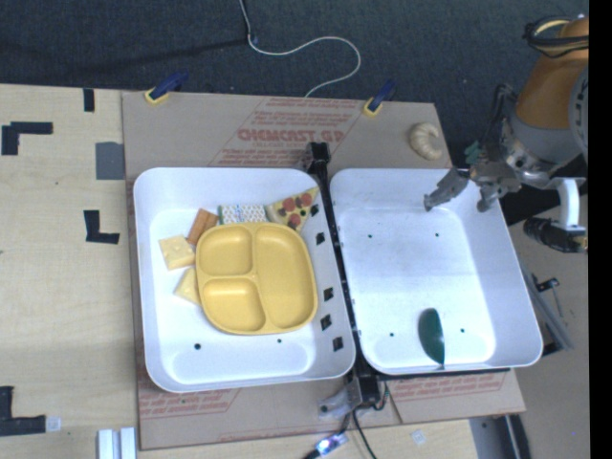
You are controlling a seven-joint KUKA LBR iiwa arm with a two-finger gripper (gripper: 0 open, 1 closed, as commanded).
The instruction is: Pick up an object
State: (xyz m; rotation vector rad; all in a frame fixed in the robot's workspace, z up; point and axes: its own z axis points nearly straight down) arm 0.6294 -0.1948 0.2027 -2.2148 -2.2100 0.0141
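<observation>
1. The arm (pixel 550 94) reached in from the upper right of the frame, its pincer (pixel 467 191) hovering over the upper right corner of the right bin (pixel 497 285).
2. The pincer's two fingers stood spread, one pointing toward the bin floor at the left, with nothing between them.
3. The nearest thing to pick was a dark green object (pixel 432 336), lying flat near the lower edge of the right bin, well apart from the pincer.
4. The left bin (pixel 153 256) held a yellow tray (pixel 256 277) with three compartments, resting over small flat pieces (pixel 178 251) along its upper and left sides.
5. Judging by this, the pick had not begun; the pincer probably stayed high and spread so it could travel down-frame and drop over the green object.
</observation>
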